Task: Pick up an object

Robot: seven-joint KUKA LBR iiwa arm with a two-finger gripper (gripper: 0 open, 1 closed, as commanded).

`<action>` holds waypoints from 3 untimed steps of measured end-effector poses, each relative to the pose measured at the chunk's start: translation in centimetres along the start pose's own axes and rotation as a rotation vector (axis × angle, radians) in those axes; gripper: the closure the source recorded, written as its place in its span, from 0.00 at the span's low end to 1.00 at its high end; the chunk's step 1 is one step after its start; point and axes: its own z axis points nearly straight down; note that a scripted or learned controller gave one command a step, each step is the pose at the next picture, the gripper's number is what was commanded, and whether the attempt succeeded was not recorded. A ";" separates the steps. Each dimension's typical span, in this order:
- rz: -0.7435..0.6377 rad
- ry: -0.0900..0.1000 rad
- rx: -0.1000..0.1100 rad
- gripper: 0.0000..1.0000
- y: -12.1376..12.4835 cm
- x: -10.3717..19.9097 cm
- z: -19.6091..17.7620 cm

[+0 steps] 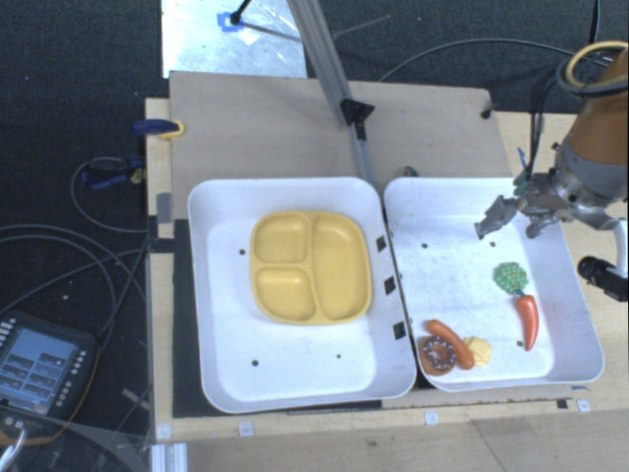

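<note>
- Nearest you, along the right bin's [560,264] front edge, lie a donut [435,354], a sausage [449,340] across its top and a pale yellow piece [479,349] touching the sausage's end; crowded like that, you would probably find any one of them awkward to close on cleanly.
- A little further back, toward the right wall, a carrot [528,320] lies lengthwise with a broccoli [510,277] just behind its tip; these two stand apart from the cluster, so they look the easier picks.
- In the left bin [211,293] a yellow divided plate [311,266] sits flat near the middle.
- Furthest back, the gripper [519,216] hovers over the right bin's rear right part; its fingers are spread apart and hold nothing; the broccoli lies just in front of them, nearer the front edge, not between them.
</note>
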 end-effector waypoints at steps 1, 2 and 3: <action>0.001 0.000 0.000 0.00 0.0 0.0 0.0; 0.006 -0.001 0.004 0.00 -0.3 -0.7 6.0; 0.006 0.000 0.004 0.00 -0.2 -1.7 11.0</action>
